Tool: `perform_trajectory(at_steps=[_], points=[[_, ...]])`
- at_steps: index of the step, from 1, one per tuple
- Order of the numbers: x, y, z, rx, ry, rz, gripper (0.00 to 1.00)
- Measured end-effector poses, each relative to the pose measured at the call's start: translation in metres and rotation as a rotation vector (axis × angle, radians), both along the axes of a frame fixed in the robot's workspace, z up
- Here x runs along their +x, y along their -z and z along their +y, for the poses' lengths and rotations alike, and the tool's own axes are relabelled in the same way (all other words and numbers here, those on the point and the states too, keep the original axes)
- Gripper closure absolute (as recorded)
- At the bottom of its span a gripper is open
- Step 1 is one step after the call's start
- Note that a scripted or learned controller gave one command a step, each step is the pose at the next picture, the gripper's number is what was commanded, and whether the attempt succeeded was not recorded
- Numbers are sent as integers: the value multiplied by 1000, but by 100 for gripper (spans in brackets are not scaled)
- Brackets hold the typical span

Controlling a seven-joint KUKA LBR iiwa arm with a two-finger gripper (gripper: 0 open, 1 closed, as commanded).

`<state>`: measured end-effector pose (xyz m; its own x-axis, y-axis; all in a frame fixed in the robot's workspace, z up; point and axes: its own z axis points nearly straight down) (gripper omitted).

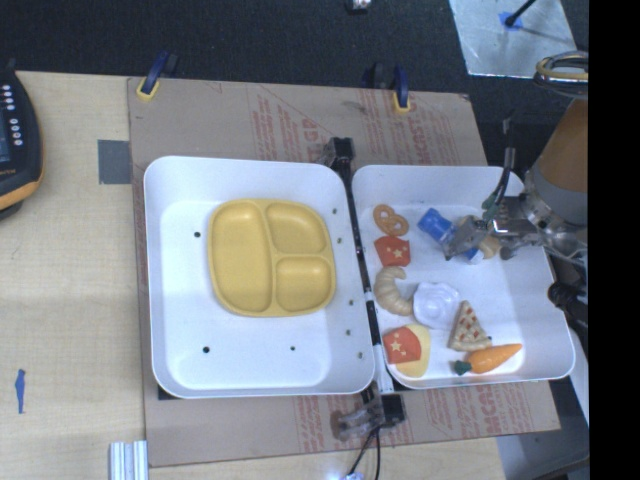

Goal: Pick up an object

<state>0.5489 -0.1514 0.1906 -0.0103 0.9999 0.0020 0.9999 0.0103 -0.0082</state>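
Toy food is all heaped in the right bin [560, 368]: pretzel [390, 219], croissant [393, 290], pizza slice [466, 327], carrot [490, 358], blue block [434, 224]. That's probably the pick pile. The yellow divided plate [271, 257] sits alone in the left bin [170, 368]. The gripper [478, 240] is low, just beside the blue block; can't tell the state of its jaws or whether it touches anything.

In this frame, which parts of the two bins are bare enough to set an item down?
Left bin: bare floor rings the yellow divided plate, widest along the near edge and the left wall. Right bin: the left half is crowded with toy food; a bare patch lies below the gripper, right of the pizza slice.
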Motion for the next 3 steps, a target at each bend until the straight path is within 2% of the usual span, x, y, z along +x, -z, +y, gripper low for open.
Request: perform_trajectory(at_steps=[1, 2, 3], points=[[53, 99, 3, -10, 3, -13, 0], [110, 98, -7, -4, 4, -11, 0], [82, 97, -29, 20, -1, -6, 0]])
